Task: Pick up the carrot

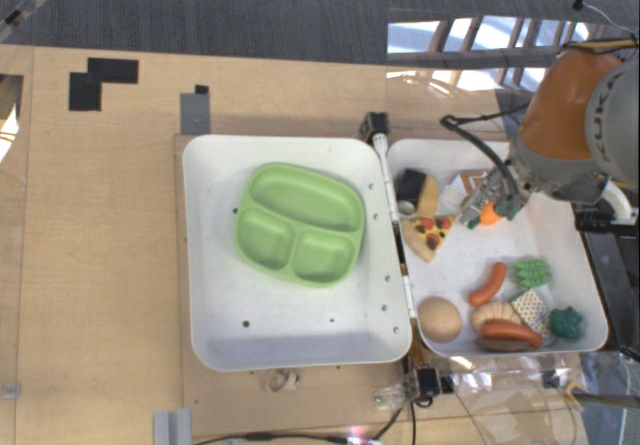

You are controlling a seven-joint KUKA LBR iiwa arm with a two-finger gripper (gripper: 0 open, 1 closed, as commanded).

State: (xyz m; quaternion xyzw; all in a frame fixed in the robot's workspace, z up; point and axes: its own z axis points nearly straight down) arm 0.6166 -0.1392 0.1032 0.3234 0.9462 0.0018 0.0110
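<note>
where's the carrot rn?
In the camera view, the small orange carrot lies in the upper part of the right white bin, right at the gripper, just right of the pizza slice.

Probably lab: robot bench [100, 263], white bins [215, 333], toy food.

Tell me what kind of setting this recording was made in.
Probably a robotics lab bench set up for pick-and-place trials. A grey and orange arm reaches over two white bins on a plywood bench; the right bin holds toy food, the left a green divided plate.
</note>
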